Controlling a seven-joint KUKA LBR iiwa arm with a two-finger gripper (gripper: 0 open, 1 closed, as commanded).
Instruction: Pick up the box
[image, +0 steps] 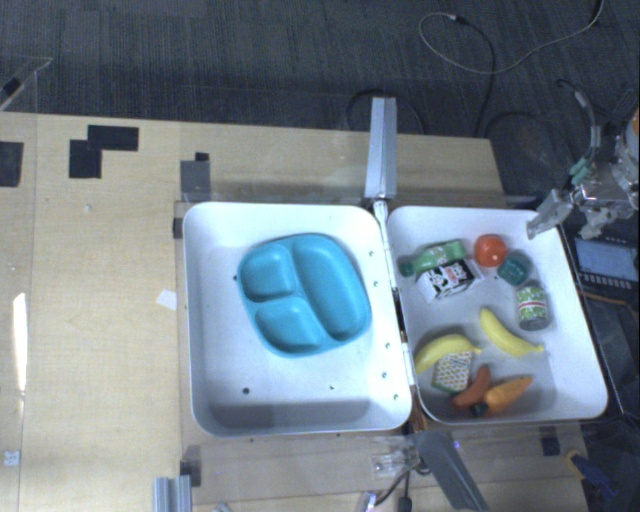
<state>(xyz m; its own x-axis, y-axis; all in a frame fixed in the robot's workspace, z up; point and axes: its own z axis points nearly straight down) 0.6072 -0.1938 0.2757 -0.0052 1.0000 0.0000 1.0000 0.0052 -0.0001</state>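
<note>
The box is a small white carton with black and red print, lying in the back half of the right bin. A green packet touches its back left side. My gripper hangs past the bin's back right corner, well to the right of and behind the box, with nothing seen in it. The arm behind it is cut off by the frame's edge.
Around the box lie a red tomato, a teal can, a labelled tin, two bananas, a waffle-patterned piece and a carrot. The left bin holds a blue divided plate.
</note>
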